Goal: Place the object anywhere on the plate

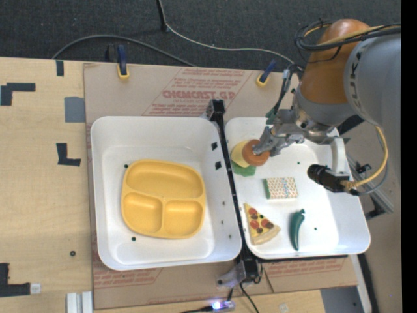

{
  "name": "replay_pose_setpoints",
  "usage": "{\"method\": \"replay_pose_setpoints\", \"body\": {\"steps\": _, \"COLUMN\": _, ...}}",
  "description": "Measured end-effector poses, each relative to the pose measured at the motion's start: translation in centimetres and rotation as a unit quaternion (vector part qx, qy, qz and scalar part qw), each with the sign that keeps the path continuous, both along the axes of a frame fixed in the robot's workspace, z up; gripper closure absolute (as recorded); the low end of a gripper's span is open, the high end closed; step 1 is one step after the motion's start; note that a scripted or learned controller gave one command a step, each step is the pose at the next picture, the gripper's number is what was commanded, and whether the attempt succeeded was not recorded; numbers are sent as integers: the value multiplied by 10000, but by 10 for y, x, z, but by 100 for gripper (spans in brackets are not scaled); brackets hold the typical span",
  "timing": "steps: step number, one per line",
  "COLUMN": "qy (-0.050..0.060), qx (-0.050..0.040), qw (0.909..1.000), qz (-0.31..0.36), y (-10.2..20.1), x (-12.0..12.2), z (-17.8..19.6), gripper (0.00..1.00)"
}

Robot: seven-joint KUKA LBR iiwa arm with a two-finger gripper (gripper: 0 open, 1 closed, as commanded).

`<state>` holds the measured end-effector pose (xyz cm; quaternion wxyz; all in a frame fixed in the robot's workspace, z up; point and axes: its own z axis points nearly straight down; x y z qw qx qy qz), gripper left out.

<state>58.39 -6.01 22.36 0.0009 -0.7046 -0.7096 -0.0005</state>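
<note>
Even, soft overhead light, faint shadows inside the white bins [104, 175], slightly grainy focus.

I see my arm [355, 70] reaching in from the right — orange band above the wrist — with the gripper [262, 149] angled down-left (fingers hard to read).

Plate [163, 197]: yellow.
Bins [104, 175]: white.
Round toy [251, 154]: orange-brown on green.
Small box [281, 188]: white, speckled teal.
Pizza slice [259, 223]: tan, red dots.
Pepper [297, 227]: dark green.
Arm [339, 64]: grey, orange band.
</note>
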Motion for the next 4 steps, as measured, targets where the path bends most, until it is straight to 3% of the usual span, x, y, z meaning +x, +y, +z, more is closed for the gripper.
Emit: {"method": "replay_pose_setpoints", "body": {"steps": 4, "qy": 8, "qx": -4, "qw": 10000, "qz": 0, "y": 210, "x": 23, "z": -10, "gripper": 100}}
